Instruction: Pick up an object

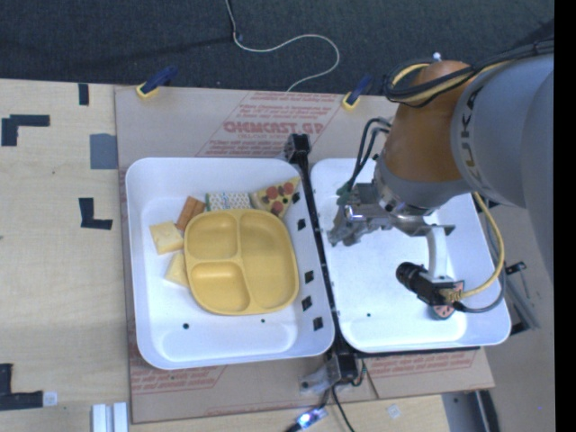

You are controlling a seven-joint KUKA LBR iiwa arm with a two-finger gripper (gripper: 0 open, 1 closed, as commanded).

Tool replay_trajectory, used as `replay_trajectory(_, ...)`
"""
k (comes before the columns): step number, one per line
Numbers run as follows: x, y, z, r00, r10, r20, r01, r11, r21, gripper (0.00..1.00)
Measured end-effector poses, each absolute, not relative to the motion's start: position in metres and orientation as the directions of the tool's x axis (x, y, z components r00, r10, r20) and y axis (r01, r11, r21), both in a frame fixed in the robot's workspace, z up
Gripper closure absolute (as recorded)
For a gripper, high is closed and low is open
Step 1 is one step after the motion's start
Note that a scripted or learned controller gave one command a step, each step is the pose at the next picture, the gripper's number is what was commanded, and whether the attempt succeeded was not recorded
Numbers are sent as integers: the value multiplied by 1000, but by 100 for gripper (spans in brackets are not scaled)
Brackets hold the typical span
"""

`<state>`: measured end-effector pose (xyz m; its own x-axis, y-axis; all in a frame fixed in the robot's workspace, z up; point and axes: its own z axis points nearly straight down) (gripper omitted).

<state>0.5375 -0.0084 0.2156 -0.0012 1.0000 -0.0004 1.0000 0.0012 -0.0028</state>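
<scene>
over right bin (468,331) | gripper (346,228) state unclear | yellow plate (241,261) left bin (144,241)

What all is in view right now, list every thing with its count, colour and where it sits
White bins: 2, white, side by side on the bench; left bin, right bin.
Divided plate: 1, yellow, three compartments, middle of the left bin.
Flat food-like pieces: several, tan, orange and patterned, tucked along the plate's left and top edges; exact count unclear.
Cardboard sheet: 1, brown with red print, under the bins.
Clamps: 2, blue and yellow, at the cardboard's top edge.
Cable: 1, white, on the dark floor above.
Arm: 1, grey with orange band, over the right bin.
Gripper: 1, metal, near the right bin's left side.
</scene>
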Motion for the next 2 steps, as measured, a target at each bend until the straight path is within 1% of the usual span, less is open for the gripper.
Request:
replay_trajectory(1, 528, -10, 217, -2, 1000, 0, 1000, 2, -4, 100)
replay_trajectory(2, 533, -3, 235, -2, 1000, 0, 1000, 2, -1, 100)
